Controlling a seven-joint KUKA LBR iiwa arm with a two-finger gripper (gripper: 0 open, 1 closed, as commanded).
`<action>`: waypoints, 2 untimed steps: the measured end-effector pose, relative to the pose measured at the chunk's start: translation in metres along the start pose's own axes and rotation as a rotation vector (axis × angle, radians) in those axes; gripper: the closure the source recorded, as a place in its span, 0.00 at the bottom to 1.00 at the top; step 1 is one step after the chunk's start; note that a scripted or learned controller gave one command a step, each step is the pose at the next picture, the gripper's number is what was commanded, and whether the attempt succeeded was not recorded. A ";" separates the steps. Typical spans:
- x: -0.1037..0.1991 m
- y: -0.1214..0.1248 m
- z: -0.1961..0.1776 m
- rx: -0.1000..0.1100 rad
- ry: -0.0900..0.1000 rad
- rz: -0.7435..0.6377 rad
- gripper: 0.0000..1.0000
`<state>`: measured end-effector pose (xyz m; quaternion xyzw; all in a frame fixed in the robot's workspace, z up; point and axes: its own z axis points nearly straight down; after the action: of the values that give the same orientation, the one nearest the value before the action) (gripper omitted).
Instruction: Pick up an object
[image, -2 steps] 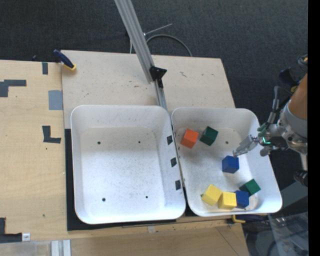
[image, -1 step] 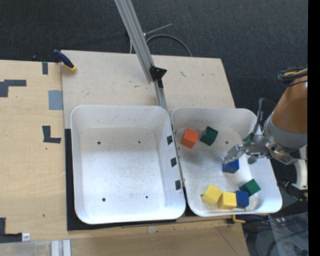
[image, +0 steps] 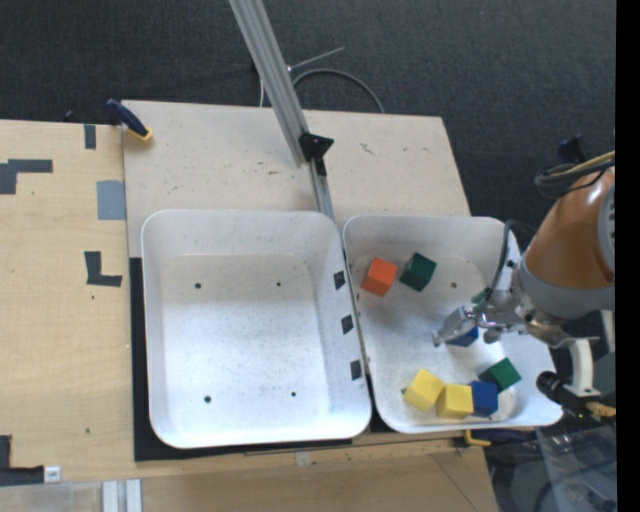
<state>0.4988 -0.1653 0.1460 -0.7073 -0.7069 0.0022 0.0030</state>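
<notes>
My gripper (image: 466, 330) is low inside the right bin (image: 430, 228), near its right wall, with the orange-banded arm behind it. A small blue block (image: 464, 338) shows right at the gripper's tip, partly covered by it. Whether it is gripped is unclear. Elsewhere in this bin lie an orange block (image: 379, 276) and a green block (image: 418, 271) at the back. Two yellow blocks (image: 424, 389) (image: 458, 400), another blue block (image: 484, 397) and a second green block (image: 501, 374) sit at the front.
The left bin (image: 160, 300) stands beside the right one, sharing a raised rim. A slanted metal rail (image: 285, 90) runs down to the bins' back edge. A cable (image: 340, 82) lies behind, and a blue and yellow tool (image: 128, 118) rests at the back left.
</notes>
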 end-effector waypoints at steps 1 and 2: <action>0.001 -0.001 0.054 0.000 0.000 -0.001 0.00; 0.001 0.000 0.041 -0.003 0.001 -0.002 1.00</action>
<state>0.4980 -0.1639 0.1045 -0.7066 -0.7076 0.0007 0.0021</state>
